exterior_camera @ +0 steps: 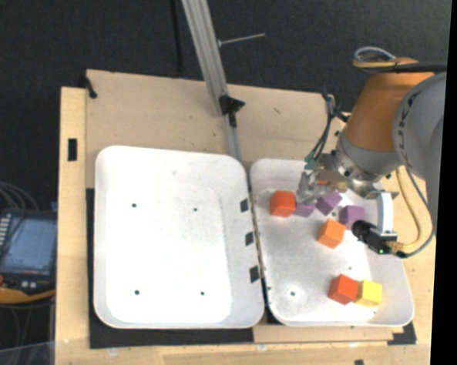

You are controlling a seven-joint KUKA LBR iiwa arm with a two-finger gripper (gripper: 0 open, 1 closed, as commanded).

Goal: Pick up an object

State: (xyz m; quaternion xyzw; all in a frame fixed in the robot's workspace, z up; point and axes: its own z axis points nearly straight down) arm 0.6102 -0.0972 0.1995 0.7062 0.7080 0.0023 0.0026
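Note:
My gripper [317, 192] hangs low over the back of the right bin [299, 298], under the orange-banded wrist. Right beneath it lie purple blocks [328, 201], with another purple block [352, 215] a little to the right. An orange block [283, 203] sits just left of the gripper, and a second orange block [331, 233] lies in front of the purple ones. Near the bin's front right an orange-red block [345, 288] touches a yellow block [371, 292].
The left bin [163, 236] lies beside the right one, with black clips along the shared edge. A slanted metal rail [209, 61] rises from the bench behind the bins. A handheld pendant [19, 254] rests off the bench at the left.

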